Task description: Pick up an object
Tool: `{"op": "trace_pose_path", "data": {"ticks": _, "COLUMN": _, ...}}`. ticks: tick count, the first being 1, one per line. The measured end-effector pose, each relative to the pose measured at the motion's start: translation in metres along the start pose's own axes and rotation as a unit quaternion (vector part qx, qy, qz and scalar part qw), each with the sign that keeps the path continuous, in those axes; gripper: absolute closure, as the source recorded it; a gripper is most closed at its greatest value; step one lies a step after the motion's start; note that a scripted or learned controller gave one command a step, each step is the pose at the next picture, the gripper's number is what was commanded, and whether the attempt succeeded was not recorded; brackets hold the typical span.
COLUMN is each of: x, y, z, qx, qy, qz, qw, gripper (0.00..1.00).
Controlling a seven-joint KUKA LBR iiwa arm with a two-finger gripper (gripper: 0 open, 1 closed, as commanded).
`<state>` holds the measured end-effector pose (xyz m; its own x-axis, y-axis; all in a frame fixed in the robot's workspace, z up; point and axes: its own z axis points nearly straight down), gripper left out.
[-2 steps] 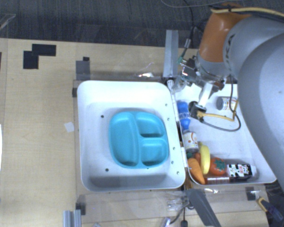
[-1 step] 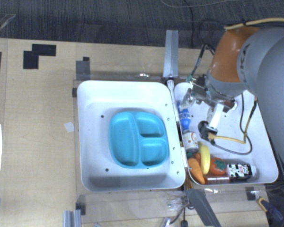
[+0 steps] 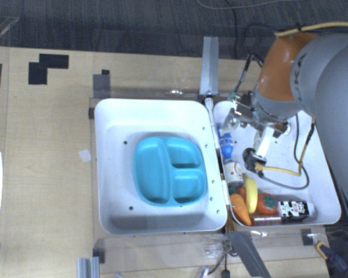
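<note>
My gripper (image 3: 235, 116) hangs over the far left corner of the right bin (image 3: 322, 172), just above and beyond a blue bottle (image 3: 225, 144) that lies against the bin's left wall. Nearer along that wall sit a small white jar (image 3: 233, 169), a yellow banana (image 3: 250, 194), an orange carrot (image 3: 240, 209), a red item (image 3: 267, 204) and a black and white box (image 3: 293, 209). I see nothing held at the gripper.
The left bin (image 3: 113, 172) holds a blue divided plate (image 3: 167, 170). The grey arm with its orange band (image 3: 281, 68) covers the far right part of the right bin. A metal post (image 3: 209, 65) stands behind the wall between the bins.
</note>
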<state>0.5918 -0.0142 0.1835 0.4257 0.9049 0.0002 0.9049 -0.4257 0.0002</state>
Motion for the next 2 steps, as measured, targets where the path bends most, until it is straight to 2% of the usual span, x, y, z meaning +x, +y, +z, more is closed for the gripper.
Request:
{"op": "trace_pose_path", "data": {"ticks": 1, "x": 0.000, "y": 0.000, "z": 0.000, "qx": 0.000, "qy": 0.000, "qz": 0.000, "qw": 1.0000, "gripper": 0.00}}
{"op": "trace_pose_path", "data": {"ticks": 2, "x": 0.001, "y": -0.035, "z": -0.013, "qx": 0.000, "qy": 0.000, "qz": -0.010, "qw": 1.0000, "gripper": 0.00}}
